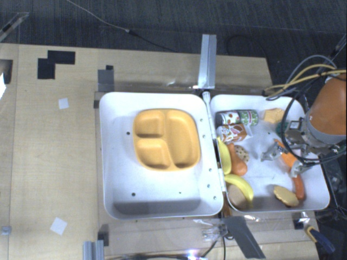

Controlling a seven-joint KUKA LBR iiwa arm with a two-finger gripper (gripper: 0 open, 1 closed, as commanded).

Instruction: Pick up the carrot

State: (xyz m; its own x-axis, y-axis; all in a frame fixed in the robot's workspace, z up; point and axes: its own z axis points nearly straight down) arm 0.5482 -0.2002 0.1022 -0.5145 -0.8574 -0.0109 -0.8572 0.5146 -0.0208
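Observation:
The carrot [287, 158] is a small orange piece lying in the right part of the right bin [260, 199]. My gripper [283, 162] is down in that bin, right over the carrot. Its fingers [269, 155] stand apart on either side of the carrot, open, and part of the carrot is hidden under the gripper body. The arm with its orange band [331, 110] comes in from the right edge.
The right bin also holds a banana [238, 182], a brown-orange sausage-like piece [238, 164], a red sausage [299, 187], a bread-like piece [286, 195], a can [238, 117], a packet [233, 132] and a cheese wedge [272, 115]. A yellow divided tray [165, 138] sits in the left bin [116, 199].

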